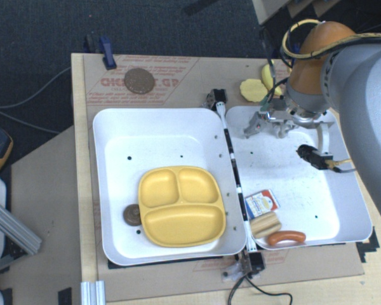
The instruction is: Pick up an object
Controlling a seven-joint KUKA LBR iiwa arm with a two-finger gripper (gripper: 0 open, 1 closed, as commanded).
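**Objects spread across the two bins**

A yellow three-compartment plate (181, 206) lies flat in the left bin (114, 138), toward its near side, with a small brown disc (132, 215) touching its left edge. In the right bin (343, 227), three items cluster at the near left corner: a small red, white and blue packet (261, 203) by the divider, a tan block (265, 224) just below it, and an orange-red sausage-shaped piece (286, 237) lying along the near rim.

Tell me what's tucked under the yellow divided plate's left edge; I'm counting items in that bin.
A small brown round piece pokes out from under the yellow divided plate in the left bin. Its covered part, and anything else beneath the plate, is hidden.
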